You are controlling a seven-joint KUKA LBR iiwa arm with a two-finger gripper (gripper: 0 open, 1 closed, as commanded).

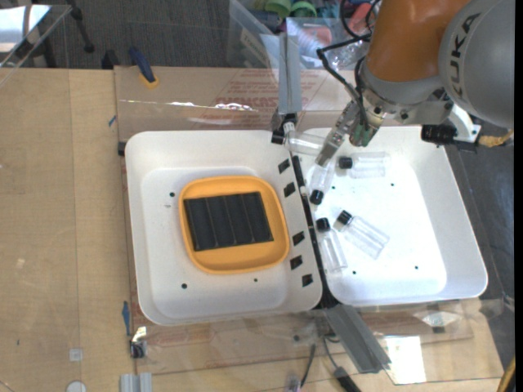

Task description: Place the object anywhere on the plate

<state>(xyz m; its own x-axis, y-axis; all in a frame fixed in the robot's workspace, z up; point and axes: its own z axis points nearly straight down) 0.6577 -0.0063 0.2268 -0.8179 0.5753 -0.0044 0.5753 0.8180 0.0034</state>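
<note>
1. Clear little vials with black caps lie in the right bin (458,243).
2. One vial (360,229) lies near the middle of that bin. Its long side runs on a slant, with the black cap pointing up and to the left and the clear end pointing down and to the right.
3. Another vial (329,243) lies just beside the wall between the two bins. Its cap is at the top end, and its clear body points down toward the near edge.
4. A third vial (365,165) lies farther back, with its cap on the left.
5. The vials look like see-through glass tubes, so they are hard to spot on the white floor.
6. The orange plate (235,222) sits in the left bin (155,219). It has a dark ribbed square in its middle.
7. The gripper (325,158) hangs over the back left corner of the right bin, tilted down and to the left.
8. Whether its fingers are apart or together is too hard to see.
</note>
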